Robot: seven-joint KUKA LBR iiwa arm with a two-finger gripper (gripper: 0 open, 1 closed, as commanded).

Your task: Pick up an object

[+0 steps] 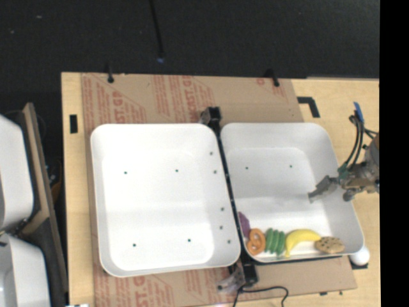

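We are observing the gripper (324, 188) reaching in from the right edge over the right bin (281, 136), with a grey finger (321, 187) extending toward the bin floor. We cannot tell whether the gripper is open or closed, and we are seeing nothing between its fingers. Coloured cables (355, 139) are hanging above the wrist.

The objects are lying well apart from the gripper, in a row along the near wall of the right bin: a purple piece (243, 222), an orange pretzel (255, 241), a green ridged item (275, 240), a yellow banana (301, 238) and a tan cookie (328, 244).

The left bin (102, 171) is sitting beside the right bin on the counter (160, 98).
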